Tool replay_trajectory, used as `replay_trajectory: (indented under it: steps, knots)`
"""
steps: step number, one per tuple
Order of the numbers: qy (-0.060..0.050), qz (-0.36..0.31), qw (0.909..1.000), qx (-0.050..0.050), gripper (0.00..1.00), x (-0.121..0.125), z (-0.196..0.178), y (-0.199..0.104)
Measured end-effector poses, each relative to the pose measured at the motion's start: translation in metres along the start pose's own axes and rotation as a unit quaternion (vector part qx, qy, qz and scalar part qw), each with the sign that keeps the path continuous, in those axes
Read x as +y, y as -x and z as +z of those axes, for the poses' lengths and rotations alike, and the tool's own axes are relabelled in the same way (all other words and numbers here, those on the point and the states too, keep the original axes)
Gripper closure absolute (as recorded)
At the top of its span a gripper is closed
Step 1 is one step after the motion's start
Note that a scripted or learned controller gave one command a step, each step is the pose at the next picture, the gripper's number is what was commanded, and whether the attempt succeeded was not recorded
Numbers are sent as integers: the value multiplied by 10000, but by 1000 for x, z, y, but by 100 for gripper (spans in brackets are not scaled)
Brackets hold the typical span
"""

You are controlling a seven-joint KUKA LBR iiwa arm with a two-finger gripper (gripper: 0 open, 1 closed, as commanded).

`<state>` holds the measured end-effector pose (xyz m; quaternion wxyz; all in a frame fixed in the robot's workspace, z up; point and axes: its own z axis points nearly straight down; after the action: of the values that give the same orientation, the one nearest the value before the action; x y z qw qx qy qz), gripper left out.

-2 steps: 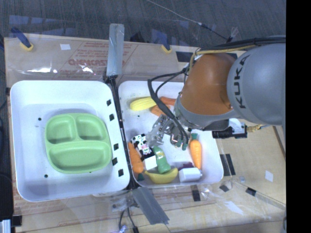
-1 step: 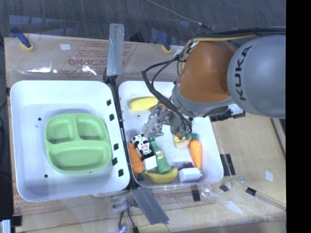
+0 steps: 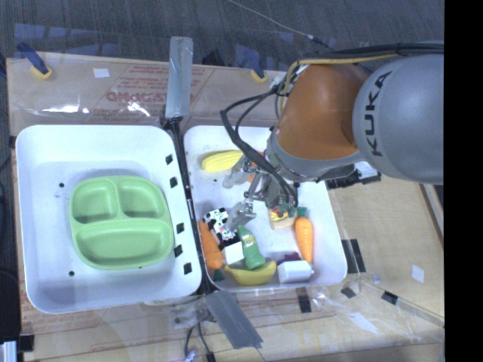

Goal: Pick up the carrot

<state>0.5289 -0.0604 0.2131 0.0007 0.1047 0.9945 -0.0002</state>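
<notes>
The carrot [image 3: 303,237] is orange with a green top and lies in the right bin [image 3: 332,225] near its right wall, pointing toward the front. My gripper [image 3: 263,205] hangs over the middle of that bin, just left of and slightly behind the carrot's green end. Its fingers [image 3: 243,215] are spread open with nothing between them. A small yellow-orange piece [image 3: 280,216] lies between the gripper and the carrot. The orange wrist band and grey arm cover the bin's back right part.
Also in the right bin are a yellow corn cob [image 3: 220,161], a black-and-white cow toy [image 3: 217,220], a second orange elongated piece [image 3: 210,246] along the left wall, a green bottle [image 3: 251,252], a banana [image 3: 253,274] and a white block [image 3: 295,271]. The left bin holds a green divided plate [image 3: 119,221].
</notes>
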Motion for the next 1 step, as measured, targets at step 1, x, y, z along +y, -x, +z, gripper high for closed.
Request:
replay_trajectory:
  steps: [1]
  knots:
    - [-10,-571,9984,-14,0,-75,-42,5]
